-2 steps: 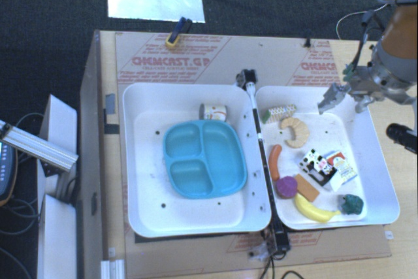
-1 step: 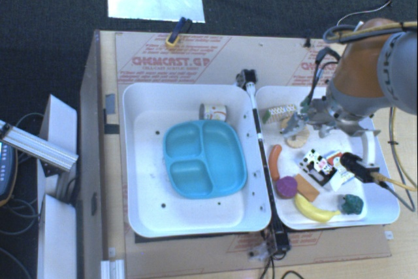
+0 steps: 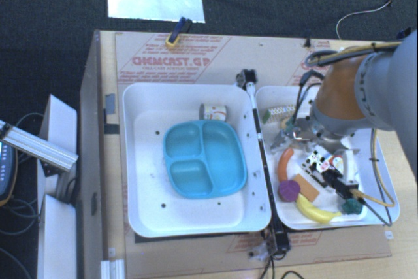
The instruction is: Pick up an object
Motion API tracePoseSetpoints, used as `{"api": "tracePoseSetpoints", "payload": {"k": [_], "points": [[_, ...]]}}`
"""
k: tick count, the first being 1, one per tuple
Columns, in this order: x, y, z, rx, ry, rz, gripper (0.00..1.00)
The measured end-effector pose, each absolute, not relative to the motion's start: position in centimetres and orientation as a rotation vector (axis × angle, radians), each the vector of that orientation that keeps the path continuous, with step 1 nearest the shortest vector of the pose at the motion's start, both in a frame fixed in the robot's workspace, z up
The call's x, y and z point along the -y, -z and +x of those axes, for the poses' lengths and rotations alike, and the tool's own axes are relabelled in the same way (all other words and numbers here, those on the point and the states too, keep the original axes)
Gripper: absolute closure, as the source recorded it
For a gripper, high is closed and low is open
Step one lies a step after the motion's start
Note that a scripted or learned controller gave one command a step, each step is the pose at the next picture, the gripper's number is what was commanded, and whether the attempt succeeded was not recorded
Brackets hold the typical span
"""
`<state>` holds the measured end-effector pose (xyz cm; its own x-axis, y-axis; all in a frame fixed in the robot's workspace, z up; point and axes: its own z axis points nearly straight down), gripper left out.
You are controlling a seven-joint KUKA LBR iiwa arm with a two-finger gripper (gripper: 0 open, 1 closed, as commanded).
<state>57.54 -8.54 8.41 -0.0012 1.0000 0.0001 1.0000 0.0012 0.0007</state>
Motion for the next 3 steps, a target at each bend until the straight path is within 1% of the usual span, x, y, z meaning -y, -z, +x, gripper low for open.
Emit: {"api": "tracePoseSetpoints", "payload": {"k": [1, 2, 3], "points": [[8.5, -9.5, 57.6, -2.222, -0.003, 2.218, 1.00], [8.5, -9.5, 57.6, -2.222, -0.004, 2.218, 0.00], [8.7, -8.4, 55.2, -2.223, 0.000, 2.220, 0.00]]}}
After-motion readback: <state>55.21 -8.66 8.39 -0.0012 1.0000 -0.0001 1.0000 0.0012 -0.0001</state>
